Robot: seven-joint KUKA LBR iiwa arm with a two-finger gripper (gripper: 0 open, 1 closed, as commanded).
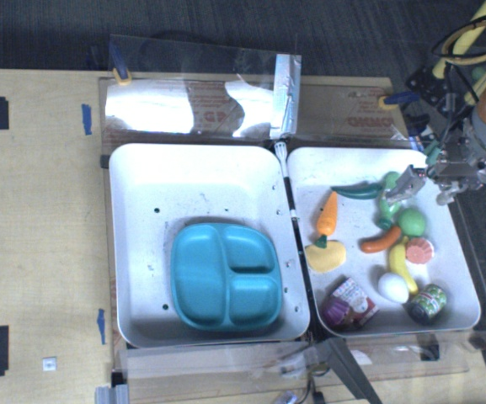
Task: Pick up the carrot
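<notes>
The crumpled purple foil packet (346, 303) lies nearest; up-left of it, the small orange plastic carrot (328, 215) rests untouched. Right of the carrot the metal gripper (424, 183) hovers, fingers spread, empty. Approach step, I'd say: it must shift over the carrot and descend.

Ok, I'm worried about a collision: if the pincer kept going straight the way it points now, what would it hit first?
Probably the dark green pod just ahead of the pincer, with the carrot beyond it. Height is unclear from above, so it might pass over.
</notes>
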